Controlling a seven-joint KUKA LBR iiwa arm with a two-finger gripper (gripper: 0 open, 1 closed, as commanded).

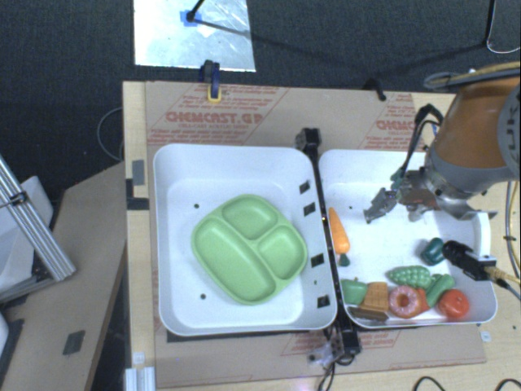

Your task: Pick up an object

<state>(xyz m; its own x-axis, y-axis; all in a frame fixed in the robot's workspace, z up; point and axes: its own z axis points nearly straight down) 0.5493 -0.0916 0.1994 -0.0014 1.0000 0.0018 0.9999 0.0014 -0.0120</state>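
Note:
The right bin (358, 173) holds several toy foods. An orange carrot (339, 233) lies along its left wall. Along the near edge lie a green piece (353, 291), a brown cracker (376, 298), a pink doughnut (404, 300), a bumpy green vegetable (409, 276), a red tomato (454, 303) and a teal piece (431, 251). My gripper (397, 208) hovers over the bare middle of this bin, above the toys. Its grey fingers stand apart, open, with nothing between them.
The left bin (175, 186) holds a light green divided plate (248, 248). A black divider with clips (313, 210) runs between the bins. The grey and orange arm (476, 137) reaches in from the right over the right bin's far corner.

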